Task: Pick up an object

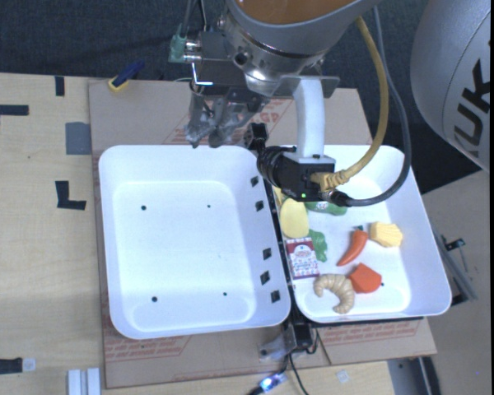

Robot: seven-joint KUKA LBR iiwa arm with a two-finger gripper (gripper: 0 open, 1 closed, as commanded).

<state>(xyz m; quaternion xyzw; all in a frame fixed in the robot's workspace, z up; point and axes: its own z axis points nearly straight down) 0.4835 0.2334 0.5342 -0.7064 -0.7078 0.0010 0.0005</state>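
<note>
Gripper (pixel 210 130) hangs above left bin (pixel 181 319) far rim, nothing between fingers; spread or pressed together, cannot tell. Croissant (pixel 336 290) lies in right bin (pixel 428 295), beside orange piece (pixel 365 278). Likely light, stiff plastic, curved; pinch across middle.

croissant (pixel 336 290) in right bin (pixel 424 245); left bin (pixel 115 220) beside it
</note>
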